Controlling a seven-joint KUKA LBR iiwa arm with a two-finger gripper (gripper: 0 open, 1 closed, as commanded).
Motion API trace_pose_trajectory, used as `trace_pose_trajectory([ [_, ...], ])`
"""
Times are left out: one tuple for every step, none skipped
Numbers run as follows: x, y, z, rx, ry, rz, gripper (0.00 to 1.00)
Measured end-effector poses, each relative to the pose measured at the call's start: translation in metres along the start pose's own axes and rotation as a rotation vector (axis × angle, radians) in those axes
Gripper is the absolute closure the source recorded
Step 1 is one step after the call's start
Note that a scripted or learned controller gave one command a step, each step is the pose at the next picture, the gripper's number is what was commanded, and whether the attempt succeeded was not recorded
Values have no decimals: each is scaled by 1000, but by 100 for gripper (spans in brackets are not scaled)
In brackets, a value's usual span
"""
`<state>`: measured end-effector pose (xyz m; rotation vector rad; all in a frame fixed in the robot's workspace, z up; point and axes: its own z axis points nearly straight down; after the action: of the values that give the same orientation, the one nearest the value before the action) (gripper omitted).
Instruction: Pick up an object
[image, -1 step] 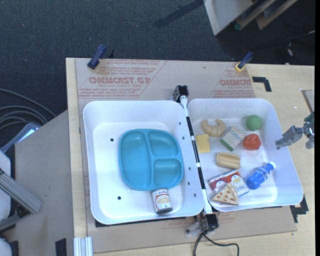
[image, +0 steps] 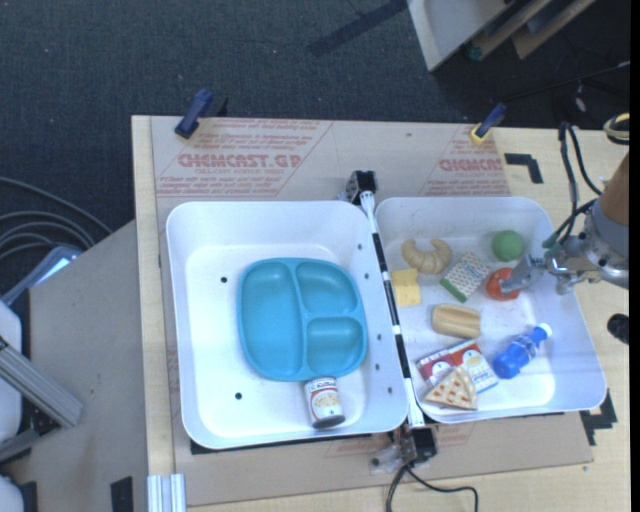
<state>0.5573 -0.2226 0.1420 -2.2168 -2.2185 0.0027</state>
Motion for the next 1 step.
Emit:
trace_pose_trajectory([
  [71,39,54,-10,-2,-1,0],
])
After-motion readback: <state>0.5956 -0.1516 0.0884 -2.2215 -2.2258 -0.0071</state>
